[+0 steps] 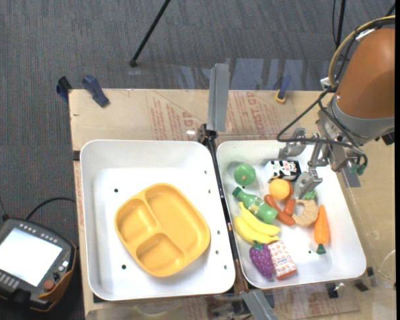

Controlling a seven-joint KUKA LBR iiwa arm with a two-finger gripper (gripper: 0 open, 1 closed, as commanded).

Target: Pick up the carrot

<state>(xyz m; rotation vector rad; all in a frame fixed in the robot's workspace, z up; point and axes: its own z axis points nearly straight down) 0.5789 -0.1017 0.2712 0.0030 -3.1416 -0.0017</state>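
- The pincer (311,181) is seen low over the right bin (350,259), above the toy food; whether it is spread or closed cannot be told, and nothing is seen held in it.
- The carrot (321,229) is found in the right bin, toward its right side, lying free and apart from the pincer.
- Its long axis is set nearly upright in the view, with the green end toward the near edge.
- Just to its left a pale cookie-like piece (306,213) is placed; further left lie an orange (279,189), a green bottle (255,205), bananas (253,229), grapes (262,261) and a small carton (283,259).
- A green apple (245,174) is set near the bin's far left.
- A yellow divided plate (162,229) is held in the left bin (97,179) on the bench (140,115).
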